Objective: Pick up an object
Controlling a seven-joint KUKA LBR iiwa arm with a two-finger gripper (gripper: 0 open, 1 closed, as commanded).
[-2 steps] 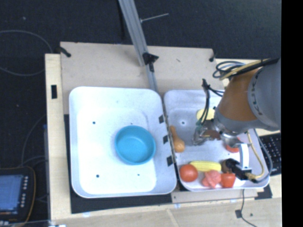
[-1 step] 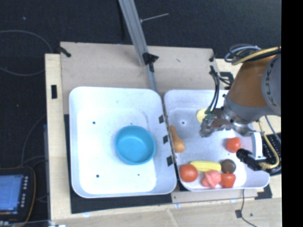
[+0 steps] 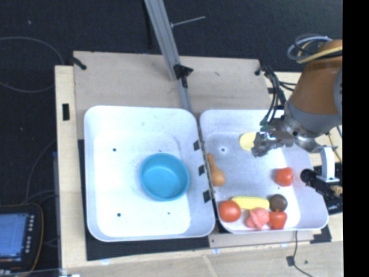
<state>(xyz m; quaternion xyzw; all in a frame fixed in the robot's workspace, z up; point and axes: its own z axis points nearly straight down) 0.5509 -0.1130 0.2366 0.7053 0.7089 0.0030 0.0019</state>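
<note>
Both white bins [image 3: 104, 126] look like smooth, slightly glossy plastic; the blue bowl [image 3: 165, 176] is shiny plastic too; bench top [image 3: 127, 79] reads as matt, pale wood or board; the slanted pole [image 3: 164, 33] looks like dull grey metal.

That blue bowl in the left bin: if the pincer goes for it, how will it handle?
The blue bowl looks like thin plastic, so probably light. It sits upright and alone on the left bin floor, so a push would likely slide it. Its smooth rim may slip.

Arm [image 3: 314, 105] lowered, wrist angled leftward
</note>
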